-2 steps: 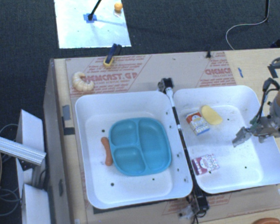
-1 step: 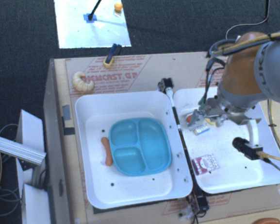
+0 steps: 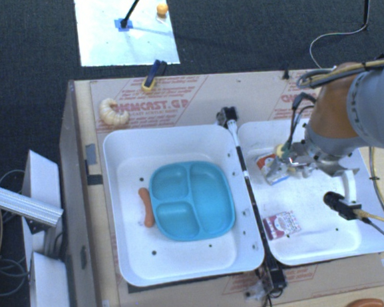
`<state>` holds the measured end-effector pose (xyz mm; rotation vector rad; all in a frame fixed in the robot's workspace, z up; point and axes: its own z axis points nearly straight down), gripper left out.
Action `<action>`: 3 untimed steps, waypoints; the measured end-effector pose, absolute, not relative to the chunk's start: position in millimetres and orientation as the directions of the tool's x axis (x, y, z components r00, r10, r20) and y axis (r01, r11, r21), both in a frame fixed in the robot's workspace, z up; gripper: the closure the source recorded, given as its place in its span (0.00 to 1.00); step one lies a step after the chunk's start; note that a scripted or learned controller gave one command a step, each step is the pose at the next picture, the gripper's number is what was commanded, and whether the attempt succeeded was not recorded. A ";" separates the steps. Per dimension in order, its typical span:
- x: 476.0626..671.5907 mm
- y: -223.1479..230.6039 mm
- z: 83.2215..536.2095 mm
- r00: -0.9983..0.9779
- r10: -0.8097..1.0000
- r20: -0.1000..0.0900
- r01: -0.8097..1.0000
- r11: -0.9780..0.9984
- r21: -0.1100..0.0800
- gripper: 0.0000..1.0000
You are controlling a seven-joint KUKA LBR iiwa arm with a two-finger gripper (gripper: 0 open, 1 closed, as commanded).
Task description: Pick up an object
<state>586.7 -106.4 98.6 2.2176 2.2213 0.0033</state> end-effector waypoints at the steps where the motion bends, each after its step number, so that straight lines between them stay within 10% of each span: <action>1: 634.2 -112.9 84.8 -0.004 1.000 -0.001 1.000 0.004 0.003 0.00; 2: 625.4 -88.9 84.2 -0.004 1.000 0.000 1.000 0.004 0.001 0.00; 3: 626.3 -89.2 95.1 -0.006 1.000 -0.001 1.000 0.006 0.003 1.00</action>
